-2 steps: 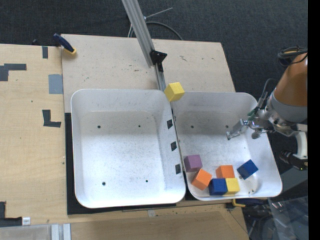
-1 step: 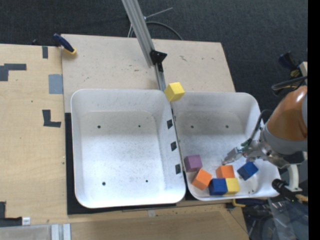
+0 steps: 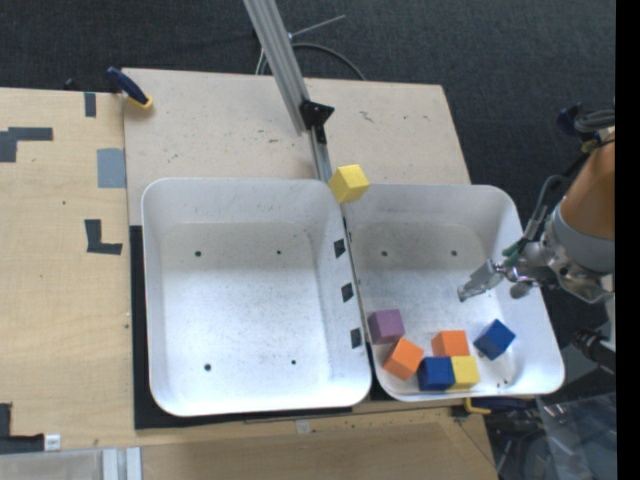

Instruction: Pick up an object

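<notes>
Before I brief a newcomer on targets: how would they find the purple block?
Start at the right bin and look to its near-left corner, beside the divider. The purple block sits there alone, just above the orange block, the only purple piece among the blocks.

Two white bins [image 3: 240,193], speckled with dark flecks, are sitting on a pale wooden bench [image 3: 60,268]. Below the grey gripper [image 3: 490,280] are lying a purple cube [image 3: 386,324], two orange cubes [image 3: 404,357] [image 3: 451,343], two blue cubes [image 3: 494,339] [image 3: 436,373] and a yellow cube [image 3: 465,371]. Another yellow block [image 3: 350,182] is showing at the divider.
</notes>
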You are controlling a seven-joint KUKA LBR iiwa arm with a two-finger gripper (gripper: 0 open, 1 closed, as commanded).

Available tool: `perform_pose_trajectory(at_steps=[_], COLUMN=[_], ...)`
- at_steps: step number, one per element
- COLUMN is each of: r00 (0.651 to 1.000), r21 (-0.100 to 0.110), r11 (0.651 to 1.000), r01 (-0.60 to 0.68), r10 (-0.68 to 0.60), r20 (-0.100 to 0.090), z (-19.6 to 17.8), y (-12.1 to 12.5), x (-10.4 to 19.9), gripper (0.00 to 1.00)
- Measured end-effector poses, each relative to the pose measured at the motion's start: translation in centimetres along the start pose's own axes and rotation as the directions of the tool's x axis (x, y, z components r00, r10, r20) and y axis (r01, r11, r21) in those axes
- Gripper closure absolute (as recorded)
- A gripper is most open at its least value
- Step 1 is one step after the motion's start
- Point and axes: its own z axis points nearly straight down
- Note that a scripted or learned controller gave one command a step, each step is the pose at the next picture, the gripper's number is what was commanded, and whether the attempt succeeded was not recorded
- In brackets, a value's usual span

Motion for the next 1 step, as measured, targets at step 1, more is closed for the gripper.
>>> perform_pose_trajectory(at_steps=[1], r00=[1.000], r21=[-0.001], r11=[1.000], r01=[0.001], r10=[-0.001], r20=[0.000], z=[-10.82], y=[-0.76], x=[2.69], gripper=[0.00])
